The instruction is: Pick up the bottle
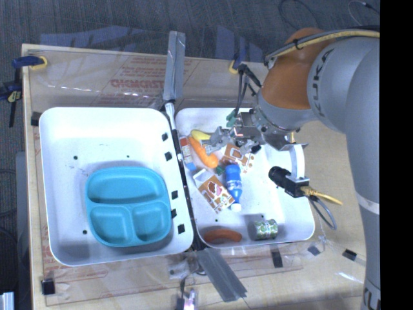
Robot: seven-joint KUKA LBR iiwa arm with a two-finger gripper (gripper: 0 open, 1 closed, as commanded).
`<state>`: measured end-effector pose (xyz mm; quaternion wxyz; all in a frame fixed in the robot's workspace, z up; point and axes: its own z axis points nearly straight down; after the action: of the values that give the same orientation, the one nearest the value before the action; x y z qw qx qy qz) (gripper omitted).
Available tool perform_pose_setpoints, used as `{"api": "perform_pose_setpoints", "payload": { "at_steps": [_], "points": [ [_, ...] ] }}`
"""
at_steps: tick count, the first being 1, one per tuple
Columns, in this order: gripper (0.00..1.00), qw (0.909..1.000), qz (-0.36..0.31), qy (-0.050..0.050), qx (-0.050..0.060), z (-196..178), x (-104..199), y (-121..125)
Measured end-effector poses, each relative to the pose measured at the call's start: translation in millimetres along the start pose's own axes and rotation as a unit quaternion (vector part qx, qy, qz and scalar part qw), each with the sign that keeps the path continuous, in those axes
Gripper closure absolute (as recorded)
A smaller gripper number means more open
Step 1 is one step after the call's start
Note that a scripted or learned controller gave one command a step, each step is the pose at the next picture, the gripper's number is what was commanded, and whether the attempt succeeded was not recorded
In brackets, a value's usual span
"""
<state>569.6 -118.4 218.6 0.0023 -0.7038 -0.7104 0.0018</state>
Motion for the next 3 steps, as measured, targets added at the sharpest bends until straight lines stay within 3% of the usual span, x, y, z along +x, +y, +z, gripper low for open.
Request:
{"api": "perform_pose_setpoints", "payload": {
  "at_steps": [1,2,3],
  "points": [
    [0.00,1.0000,0.008,-0.001,-0.003,115.8,-43.6,-18.9],
    [1.00,1.0000,0.005,-0.002,-0.002,106.8,-43.1,-18.9],
    [1.00,0.9486,-0.316,-0.004,-0.008,123.5,-8.0,-72.6]
  ]
}}
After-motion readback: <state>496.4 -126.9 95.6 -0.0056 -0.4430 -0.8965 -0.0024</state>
